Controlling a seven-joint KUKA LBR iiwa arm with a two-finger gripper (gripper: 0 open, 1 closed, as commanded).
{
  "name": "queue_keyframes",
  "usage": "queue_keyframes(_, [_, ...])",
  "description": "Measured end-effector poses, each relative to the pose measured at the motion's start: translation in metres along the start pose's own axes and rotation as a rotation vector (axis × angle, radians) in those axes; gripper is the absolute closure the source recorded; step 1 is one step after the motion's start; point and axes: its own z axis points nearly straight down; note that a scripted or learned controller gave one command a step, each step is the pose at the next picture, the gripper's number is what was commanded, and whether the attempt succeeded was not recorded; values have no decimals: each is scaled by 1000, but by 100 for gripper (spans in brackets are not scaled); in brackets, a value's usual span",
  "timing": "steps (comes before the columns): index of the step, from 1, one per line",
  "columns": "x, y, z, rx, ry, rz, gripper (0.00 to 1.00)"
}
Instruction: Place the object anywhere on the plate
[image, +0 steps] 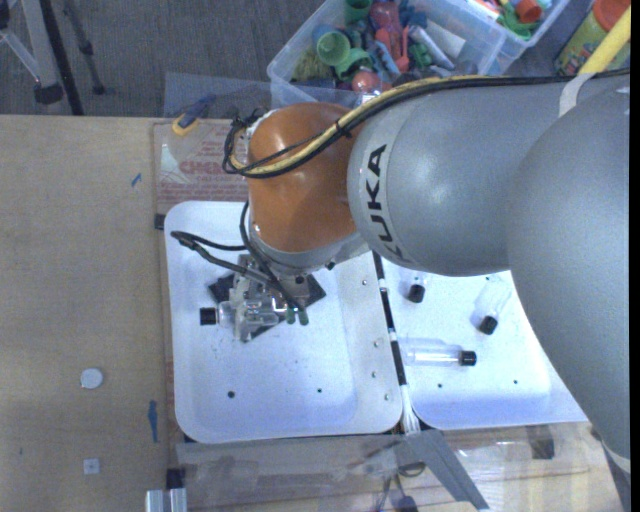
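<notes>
Grey and bulky, the arm (470, 170) reaches in from the right of the camera view and covers much of the right bin (500, 400); its orange band (295, 180) sits over the upper part of the left bin (270, 400). Taking the left bin as the landmark: the gripper (255, 318) hangs over its upper middle, low above the white floor, amid a clutter of metal parts and cables. How its fingers stand cannot be told, as the wrist and the hardware hide them. Nothing can be made out between them. A small dark block (208, 316) lies on the bin floor just left of the gripper. Which of the things is the task's object cannot be settled, and no plate can be picked out for certain. Right of the left bin, in the right bin, lie a clear tube with a black cap (435, 354) and two small black pieces (415, 293) (487, 324), well apart from the gripper. Behind the left bin stands a clear tub of coloured toys (400, 40).
</notes>
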Motion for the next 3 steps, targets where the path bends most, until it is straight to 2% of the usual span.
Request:
queue_keyframes(1, [33,0,83,-2,-3,181,100])
queue_keyframes(2, [76,1,66,1,2,-135,100])
queue_keyframes(3, [64,-116,87,3,-12,-221,100])
